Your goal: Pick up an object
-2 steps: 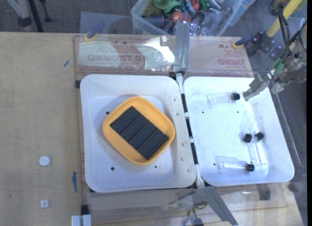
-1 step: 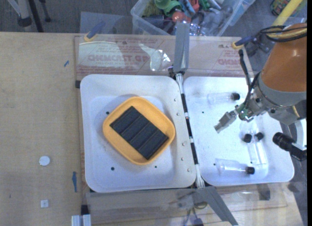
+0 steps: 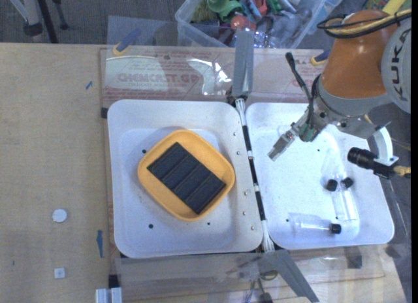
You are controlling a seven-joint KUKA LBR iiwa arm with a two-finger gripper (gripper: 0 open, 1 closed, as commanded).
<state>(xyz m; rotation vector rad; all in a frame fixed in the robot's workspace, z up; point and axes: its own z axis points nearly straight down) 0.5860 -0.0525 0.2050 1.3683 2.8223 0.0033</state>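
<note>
A yellow rounded-square dish with dark slats [image 3: 186, 174] lies in the left bin [image 3: 124, 230]. In the right bin [image 3: 372, 230] lie clear plastic tubes with black caps: one [image 3: 312, 224] near the front edge and another [image 3: 343, 202] standing off to its right. My gripper [image 3: 281, 146] hangs over the back left part of the right bin, pointing down and left, apart from the tubes. Nothing shows in it.
A divider ridge [image 3: 251, 171] separates the two bins. Behind them lies a clear plastic sheet [image 3: 170, 76], and farther back a clear box of coloured toys [image 3: 261, 1]. The wooden bench [image 3: 46, 164] extends to the left.
</note>
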